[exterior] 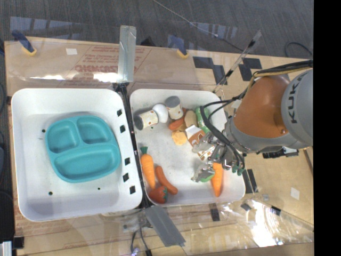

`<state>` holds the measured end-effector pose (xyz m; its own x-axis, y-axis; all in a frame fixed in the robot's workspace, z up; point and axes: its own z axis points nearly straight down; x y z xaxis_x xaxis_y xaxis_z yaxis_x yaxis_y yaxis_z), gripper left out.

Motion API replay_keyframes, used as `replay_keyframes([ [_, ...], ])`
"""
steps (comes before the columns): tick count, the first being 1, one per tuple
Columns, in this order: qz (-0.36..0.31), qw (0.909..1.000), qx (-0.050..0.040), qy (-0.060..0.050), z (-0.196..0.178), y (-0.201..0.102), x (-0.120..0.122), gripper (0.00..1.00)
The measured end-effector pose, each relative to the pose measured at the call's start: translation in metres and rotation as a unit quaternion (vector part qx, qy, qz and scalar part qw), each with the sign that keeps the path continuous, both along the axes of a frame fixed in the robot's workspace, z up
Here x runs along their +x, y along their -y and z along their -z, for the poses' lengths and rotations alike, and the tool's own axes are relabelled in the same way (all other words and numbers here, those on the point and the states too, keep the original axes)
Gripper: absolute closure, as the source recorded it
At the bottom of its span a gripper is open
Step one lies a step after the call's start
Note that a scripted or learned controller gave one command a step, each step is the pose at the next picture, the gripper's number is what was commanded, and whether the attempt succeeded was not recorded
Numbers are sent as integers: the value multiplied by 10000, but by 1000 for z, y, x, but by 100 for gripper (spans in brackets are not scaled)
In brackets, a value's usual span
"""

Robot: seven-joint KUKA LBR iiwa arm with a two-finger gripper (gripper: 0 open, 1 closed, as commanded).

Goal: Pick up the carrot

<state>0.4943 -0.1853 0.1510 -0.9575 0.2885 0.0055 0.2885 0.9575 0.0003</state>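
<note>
The metal pincer (209,169) is clamped on a tapered, smooth orange carrot (217,178) in the right bin (160,97).

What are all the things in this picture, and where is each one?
Bins: two, white, side by side on the bench; left bin, right bin.
Divided plate: one, teal, lying in the left bin.
Carrots: two, orange; one along the right bin's left wall, one near its right wall, right by the gripper.
Sausage-like piece: one, orange-red, beside the left carrot.
Red piece: one, at the right bin's near edge.
Small toy foods: a cluster, white, grey, tan, yellow and green, at the far side of the right bin; exact count unclear.
Arm: one, grey with orange band, reaching in from the right.
Gripper: one, low over the right bin.
</note>
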Motion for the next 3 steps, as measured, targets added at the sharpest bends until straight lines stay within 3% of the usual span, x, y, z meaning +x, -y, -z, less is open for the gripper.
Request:
replay_keyframes([
  [1, -404, 9992, -16, 37, 58, 25, -17, 0],
  [2, -456, 9989, -24, 61, 47, 24, -13, 100],
  [3, -1076, 9942, -20, 54, -25, 22, -7, 100],
])
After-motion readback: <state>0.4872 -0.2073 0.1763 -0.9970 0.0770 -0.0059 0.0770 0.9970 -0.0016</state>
